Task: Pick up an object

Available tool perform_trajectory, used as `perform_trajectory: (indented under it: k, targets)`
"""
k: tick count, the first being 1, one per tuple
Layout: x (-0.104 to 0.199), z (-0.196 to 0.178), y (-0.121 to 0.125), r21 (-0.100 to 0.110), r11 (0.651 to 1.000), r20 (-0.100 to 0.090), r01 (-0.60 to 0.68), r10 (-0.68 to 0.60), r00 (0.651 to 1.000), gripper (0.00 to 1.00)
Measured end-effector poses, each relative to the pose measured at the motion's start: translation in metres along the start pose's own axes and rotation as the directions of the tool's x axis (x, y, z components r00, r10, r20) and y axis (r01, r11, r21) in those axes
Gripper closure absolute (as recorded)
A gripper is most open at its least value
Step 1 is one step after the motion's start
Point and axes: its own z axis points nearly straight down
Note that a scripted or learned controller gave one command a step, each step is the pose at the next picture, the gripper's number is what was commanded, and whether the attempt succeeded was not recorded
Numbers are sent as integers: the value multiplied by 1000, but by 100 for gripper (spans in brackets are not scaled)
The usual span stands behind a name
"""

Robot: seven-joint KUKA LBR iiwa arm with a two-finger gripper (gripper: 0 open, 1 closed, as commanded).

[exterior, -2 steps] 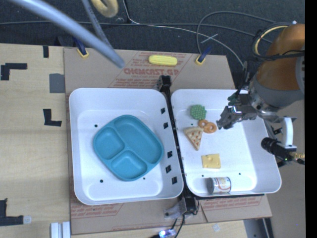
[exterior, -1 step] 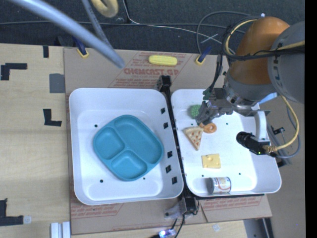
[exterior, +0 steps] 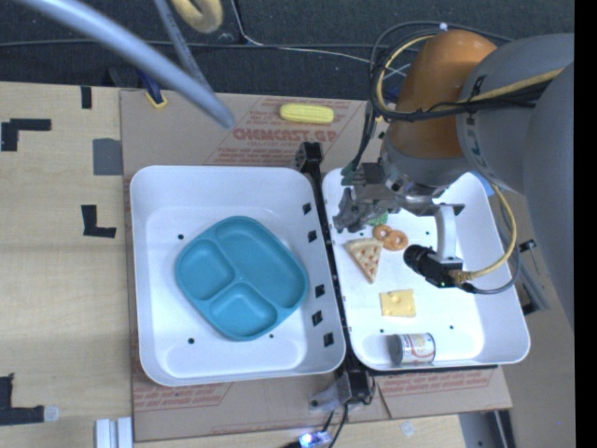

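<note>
Grey metal pole (exterior: 121, 40) crosses top-left, blurred. Dark two-finger gripper (exterior: 354, 211) low in right white bin (exterior: 499, 329), beside waffle-textured tan wedge (exterior: 365, 259); finger spread unclear, tips hidden by wrist.

Two shallow white bins, left (exterior: 149, 278) and right (exterior: 499, 315), of smooth moulded plastic with a soft sheen, set on a matt brown printed cardboard sheet (exterior: 270, 133) over a pale wood-grain bench top (exterior: 56, 278). Left bin: one turquoise three-compartment tray (exterior: 241, 276), smooth semi-matt plastic. Right bin: one small cylindrical can (exterior: 411, 348) with bright metallic ends, one yellow cheese-like square (exterior: 398, 303) and one tan waffle-textured wedge (exterior: 365, 259), both matt; arm casing (exterior: 550, 110) matt grey, its band (exterior: 438, 87) glossy orange.
</note>
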Motion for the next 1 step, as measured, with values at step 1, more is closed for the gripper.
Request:
perform_trajectory:
  k: [1]
  targets:
    - [55, -7, 8, -2, 1000, -1, 1, -1, 1000, 100]
